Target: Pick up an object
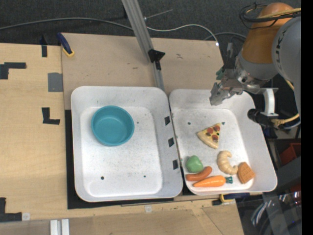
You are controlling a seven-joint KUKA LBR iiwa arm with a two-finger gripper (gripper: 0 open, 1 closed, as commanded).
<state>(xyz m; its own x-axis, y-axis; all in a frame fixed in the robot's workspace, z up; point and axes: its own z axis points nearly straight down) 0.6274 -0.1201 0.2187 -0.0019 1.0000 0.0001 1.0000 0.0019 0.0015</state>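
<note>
Pale wood covers the bench (29,131), which carries two shallow white bins side by side on a dark mat. Dark carpet with loose cables lies beyond its far edge, and a grey metal pole (142,31) slants down to the gap between the bins. In the left bin (83,180) sits a teal bowl (113,125), upright, toward its far left part. The right bin (254,146) holds toy food: a pizza slice (211,135) near its middle, a croissant (225,162) nearer, a waffle-like biscuit (245,172) just right of it, and along the near edge a green pepper (194,163), a red sausage (199,174) and a carrot (211,181) close together. The grey arm with its orange band reaches in from the right. Its claw (217,98) hangs over the far part of the right bin, beyond the pizza slice and apart from it. Whether the claw is open or closed cannot be told; nothing shows in its grip.
</note>
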